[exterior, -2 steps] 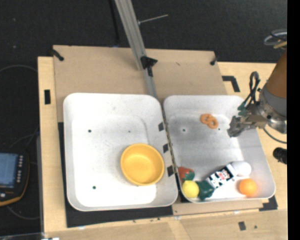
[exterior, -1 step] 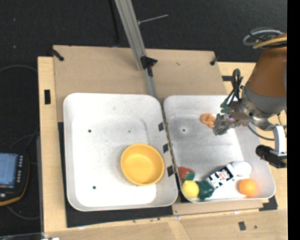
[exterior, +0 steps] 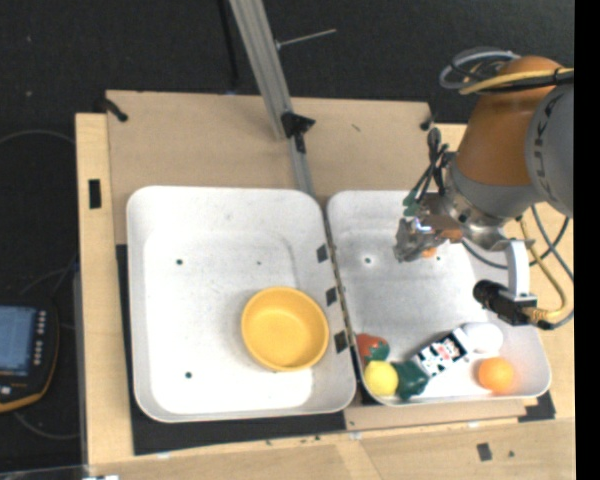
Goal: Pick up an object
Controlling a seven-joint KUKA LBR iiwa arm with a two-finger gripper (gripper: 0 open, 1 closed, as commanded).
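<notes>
We see the arm [exterior: 505, 158] reaching in from the right with its gripper [exterior: 417, 240] pointing down over the right bin [exterior: 380, 218], finger state beyond what we can tell, while the black-and-white object [exterior: 441, 352] lies near the front wall, its long axis running diagonally.

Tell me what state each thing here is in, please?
Yellow bowl: upright, in the left bin.
Orange ball: resting in the right bin's near corner.
Yellow ball: resting against the near wall.
Black-and-white box: lying flat.
Pincer: hanging over the right bin.
</notes>
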